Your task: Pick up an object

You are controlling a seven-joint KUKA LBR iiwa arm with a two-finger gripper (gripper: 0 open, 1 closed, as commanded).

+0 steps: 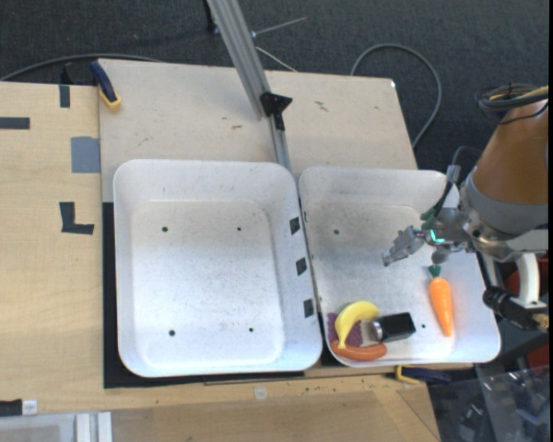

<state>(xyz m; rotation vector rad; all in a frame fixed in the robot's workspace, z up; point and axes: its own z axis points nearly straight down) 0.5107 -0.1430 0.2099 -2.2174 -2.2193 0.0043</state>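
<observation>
Camera view puts before us the two white bins side by side, the left bin [207,265] bare of loose objects and the right bin [369,210] holding everything that could be picked. The arm [516,173] leans in over the right bin's far-right rim, and its gripper [407,244] hangs above the bin's middle floor, pointing leftward; we cannot tell its state, since the tip is small and blurred against the white. The carrot [441,306] lies nearest, just toward the near edge and slightly right of the gripper, its long axis running roughly from far to near with the green top at the far end. In the near-left corner we see a yellow banana [354,317] touching a black block [395,326] and a red piece [359,350], crowded together and overlapping, so their outlines are hard to separate.
</observation>
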